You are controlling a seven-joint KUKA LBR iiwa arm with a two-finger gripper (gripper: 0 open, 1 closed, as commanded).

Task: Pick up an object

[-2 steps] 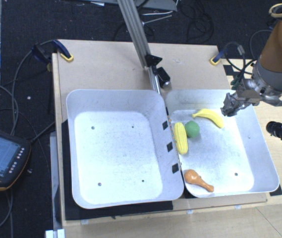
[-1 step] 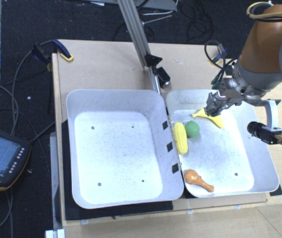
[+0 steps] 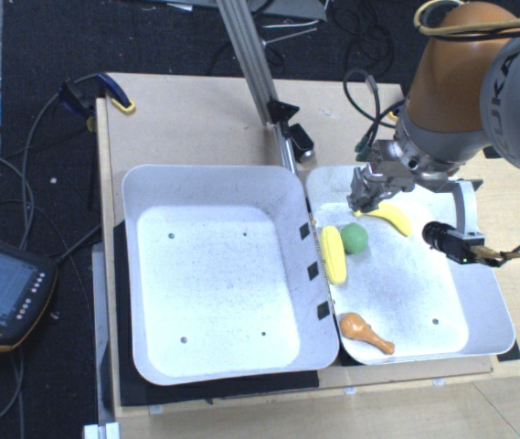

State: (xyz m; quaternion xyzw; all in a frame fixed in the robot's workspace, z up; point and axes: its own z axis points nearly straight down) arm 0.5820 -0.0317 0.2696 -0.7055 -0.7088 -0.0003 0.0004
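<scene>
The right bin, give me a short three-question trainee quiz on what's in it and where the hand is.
1. True or false: the corn cob lies beside the green ball in the right bin.
2. Which item lies nearest the hand? A) banana B) orange pear-shaped toy C) corn cob
3. Fill in: the orange pear-shaped toy lies near the bin's ___ edge, front or back.

Key: 1 true; 2 A; 3 front.

A grey arm (image 3: pixel 515 90) with an orange band (image 3: pixel 456 53), black cables and a dark metal end effector (image 3: pixel 369 195).
</scene>
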